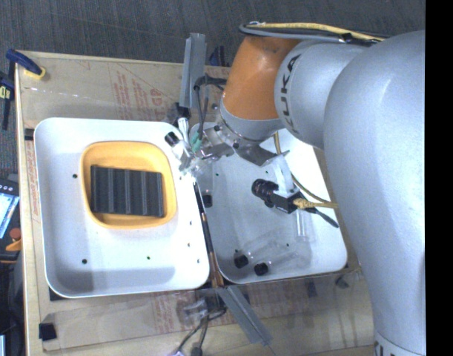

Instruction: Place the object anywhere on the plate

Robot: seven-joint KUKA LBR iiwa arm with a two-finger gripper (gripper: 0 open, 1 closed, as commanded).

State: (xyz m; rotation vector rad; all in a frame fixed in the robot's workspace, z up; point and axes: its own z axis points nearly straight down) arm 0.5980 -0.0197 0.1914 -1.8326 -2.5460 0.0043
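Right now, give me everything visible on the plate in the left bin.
The plate is a rounded-square dish with a wide, glossy orange-yellow rim that looks like plastic or glazed ceramic. Its centre is a dark grey rectangular panel with several parallel lengthwise ridges or slats. It lies flat on the floor of the left white bin, in the upper middle part, nearer the bin's right wall than its left. Only the bin floor touches it; nothing rests on it. The end effector is off its right edge, near the wall between the bins.

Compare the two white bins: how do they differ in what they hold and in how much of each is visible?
The left bin holds a yellow plate with a dark ridged centre; the right bin holds small dark parts. The left bin lies fully in view; the arm covers much of the right bin. Both are shallow, white and side by side.
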